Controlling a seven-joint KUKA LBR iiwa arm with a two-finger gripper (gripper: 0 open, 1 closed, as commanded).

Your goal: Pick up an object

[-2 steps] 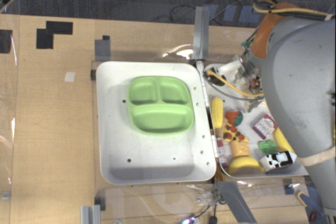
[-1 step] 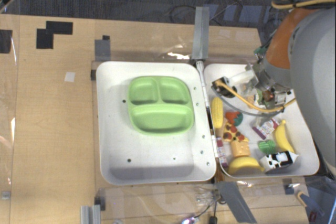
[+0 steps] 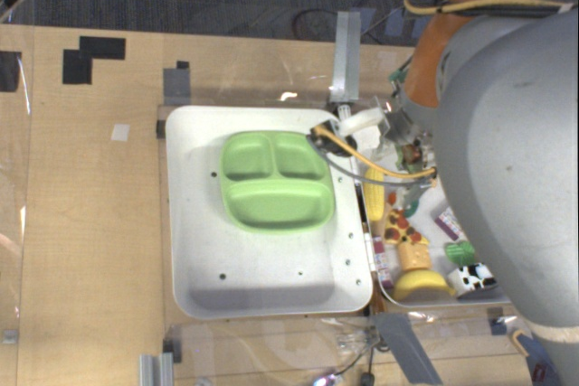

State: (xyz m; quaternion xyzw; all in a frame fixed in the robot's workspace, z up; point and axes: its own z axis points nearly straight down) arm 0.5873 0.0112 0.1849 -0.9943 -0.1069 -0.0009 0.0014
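Banana (image 3: pixel 422 284) lies at right bin's (image 3: pixel 398 296) near edge among clutter; likely light, smooth, curved, so grasp across its middle. Gripper (image 3: pixel 398 149) hidden by wrist: state unclear.

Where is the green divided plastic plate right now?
The green divided plastic plate lies in the left white bin, toward its upper right part, near the wall shared with the right bin.
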